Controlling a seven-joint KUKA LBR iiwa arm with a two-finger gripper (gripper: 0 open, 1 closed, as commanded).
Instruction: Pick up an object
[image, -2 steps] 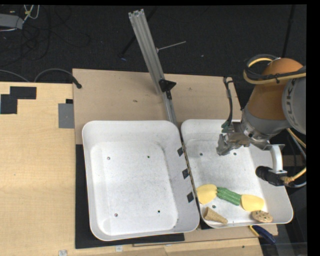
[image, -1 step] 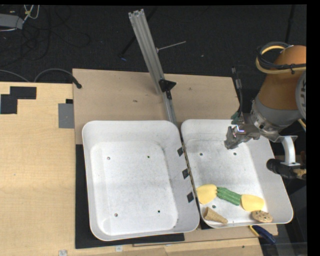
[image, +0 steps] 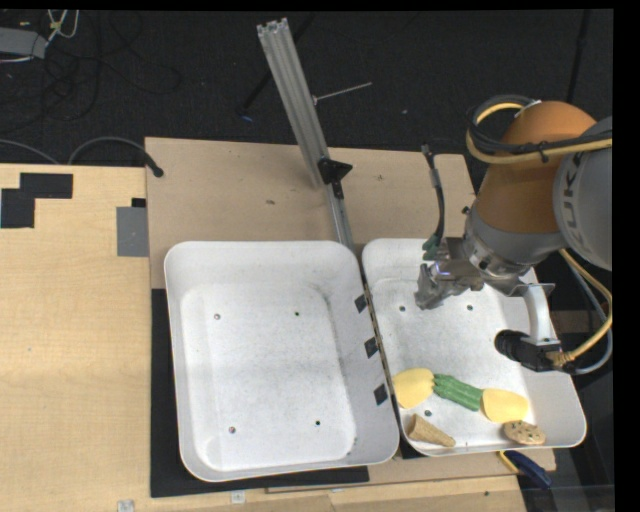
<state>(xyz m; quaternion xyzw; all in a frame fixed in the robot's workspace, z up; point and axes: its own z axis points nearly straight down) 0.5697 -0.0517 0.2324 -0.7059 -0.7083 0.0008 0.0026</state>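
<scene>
In the right bin (image: 400, 265), several small objects lie along the near edge: a yellow lump (image: 412, 386), a green piece (image: 458, 391), a second yellow piece (image: 504, 404), a tan cone (image: 430, 431) and a brown cookie-like disc (image: 523, 432). My gripper (image: 432, 290) hangs over the far part of that bin, well behind the objects. Nothing shows between its fingers.
The left bin (image: 190, 270) lies beside the right one, with black clips (image: 371, 346) along the shared edge. A slanted metal rail (image: 300, 110) stands behind the bins. The arm's orange band (image: 540, 135) and cables occupy the right side.
</scene>
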